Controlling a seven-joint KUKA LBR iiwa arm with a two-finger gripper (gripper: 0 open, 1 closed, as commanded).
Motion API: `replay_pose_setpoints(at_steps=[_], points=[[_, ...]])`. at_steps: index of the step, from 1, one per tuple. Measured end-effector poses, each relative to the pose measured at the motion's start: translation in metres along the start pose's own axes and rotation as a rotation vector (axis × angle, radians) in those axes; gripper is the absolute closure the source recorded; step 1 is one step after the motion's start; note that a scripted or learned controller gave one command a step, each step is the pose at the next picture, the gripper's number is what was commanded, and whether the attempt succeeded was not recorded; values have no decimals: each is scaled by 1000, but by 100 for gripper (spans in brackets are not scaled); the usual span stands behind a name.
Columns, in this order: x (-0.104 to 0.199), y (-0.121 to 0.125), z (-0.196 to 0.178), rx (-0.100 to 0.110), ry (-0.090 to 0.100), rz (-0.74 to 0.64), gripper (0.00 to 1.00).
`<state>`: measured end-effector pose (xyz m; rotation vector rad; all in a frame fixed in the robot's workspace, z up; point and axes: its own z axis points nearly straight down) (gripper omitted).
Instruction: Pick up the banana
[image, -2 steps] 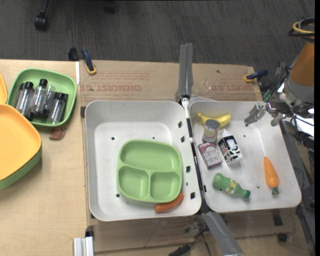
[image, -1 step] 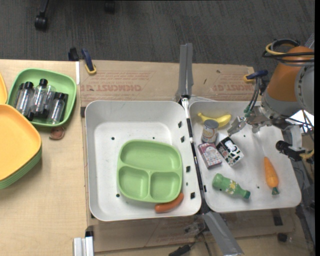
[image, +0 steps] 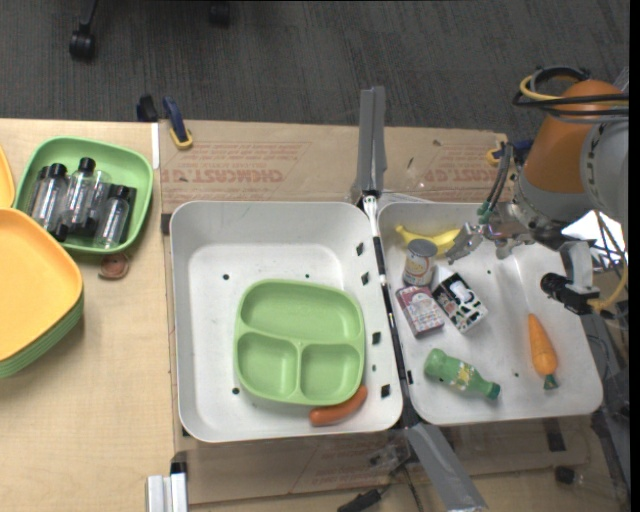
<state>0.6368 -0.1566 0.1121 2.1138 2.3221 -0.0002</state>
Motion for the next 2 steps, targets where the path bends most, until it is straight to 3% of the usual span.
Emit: replay_pose_setpoints(at_steps=[1, 2], points=[[-5, 17, 21, 2, 0, -10, 0], [-9, 4, 21, 3, 1, 45, 0]])
